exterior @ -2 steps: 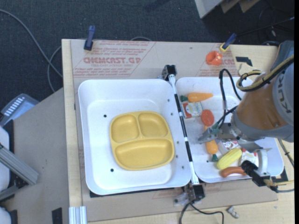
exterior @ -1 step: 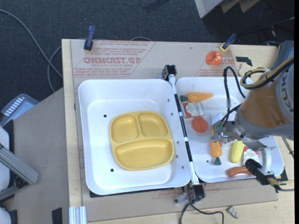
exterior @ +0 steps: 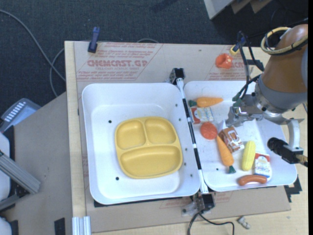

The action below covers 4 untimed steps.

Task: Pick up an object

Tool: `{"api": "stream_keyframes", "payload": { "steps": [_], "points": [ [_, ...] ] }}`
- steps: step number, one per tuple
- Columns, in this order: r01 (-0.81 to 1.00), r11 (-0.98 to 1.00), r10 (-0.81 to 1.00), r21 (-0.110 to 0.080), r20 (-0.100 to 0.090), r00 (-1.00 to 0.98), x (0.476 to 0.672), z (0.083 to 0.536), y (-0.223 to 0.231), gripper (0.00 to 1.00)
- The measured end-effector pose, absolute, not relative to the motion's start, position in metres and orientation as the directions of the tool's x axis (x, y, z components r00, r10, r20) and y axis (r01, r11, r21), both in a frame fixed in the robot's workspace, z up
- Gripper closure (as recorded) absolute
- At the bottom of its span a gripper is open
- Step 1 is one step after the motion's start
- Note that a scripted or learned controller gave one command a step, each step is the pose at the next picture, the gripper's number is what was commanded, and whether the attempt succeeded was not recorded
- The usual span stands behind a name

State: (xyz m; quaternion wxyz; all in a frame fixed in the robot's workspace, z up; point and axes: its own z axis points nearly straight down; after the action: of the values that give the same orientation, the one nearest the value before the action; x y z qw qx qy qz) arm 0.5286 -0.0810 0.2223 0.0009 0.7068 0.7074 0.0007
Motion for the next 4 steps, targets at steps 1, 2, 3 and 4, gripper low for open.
{"api": "stream_keyframes", "payload": {
  "steps": [1, 2, 3, 4],
  "points": [
    [1.000, 0.001, 1.000, 0.000, -0.001, -0.001, 0.528, 0.222, -0.081, 0.00],
    [1.000, -0.001, 1.000, -0.004, -0.001, 0.001, 0.502, 0.095, -0.152, 0.00],
    [1.000, 0.001, 1.000, 0.000, 0.000, -0.001, 0.479, 0.084, -0.105, 0.00],
    [1.000, 0.000, 1.000, 0.001, -0.001, 0.000, 0.479, 0.094, -0.105, 1.00]
  ]
}}
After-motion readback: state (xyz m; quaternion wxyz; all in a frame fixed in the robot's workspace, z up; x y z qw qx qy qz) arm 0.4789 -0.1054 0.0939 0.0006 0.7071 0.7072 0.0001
